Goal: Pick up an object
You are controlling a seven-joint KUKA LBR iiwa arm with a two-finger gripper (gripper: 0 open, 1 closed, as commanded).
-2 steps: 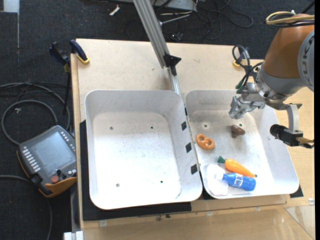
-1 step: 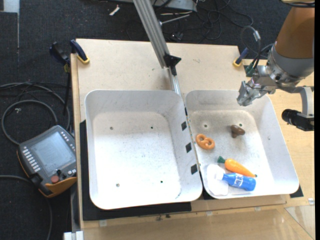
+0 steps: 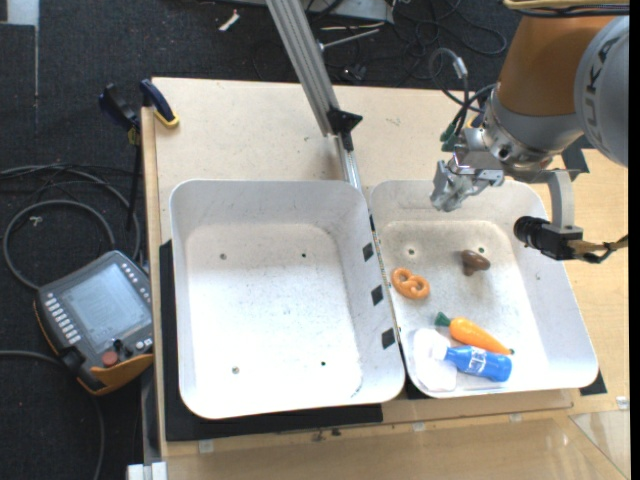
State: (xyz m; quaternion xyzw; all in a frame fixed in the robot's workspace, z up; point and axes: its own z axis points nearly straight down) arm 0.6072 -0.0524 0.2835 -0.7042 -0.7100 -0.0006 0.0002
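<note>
As you look down from the fixed camera, you have two shallow white bins side by side on the wooden bench (image 3: 250,128). Your left bin (image 3: 200,268) has only faint specks on its floor. Your right bin (image 3: 560,308) carries all the objects: an orange pretzel-shaped piece (image 3: 410,283) near its left wall, a small brown lump (image 3: 474,260) just right of that and well apart from it, and toward the near edge an orange carrot (image 3: 479,335) with a green tip lying at a slant. Touching the carrot's lower side is a blue bottle (image 3: 479,364) with a white band, lying on its side, and a flat white piece (image 3: 432,360) sits against the bottle's left end.

You can see the gripper (image 3: 452,196) hovering over the far rim of the right bin, above and clear of every object, with the brown lump the nearest thing below it. Nothing sits between its fingers, and they look narrow, close together, pointing down. The grey arm with its orange band (image 3: 550,48) reaches in from the right.

Beside the bench on the dark floor, you have the handheld control pendant (image 3: 95,313) with its cables.
</note>
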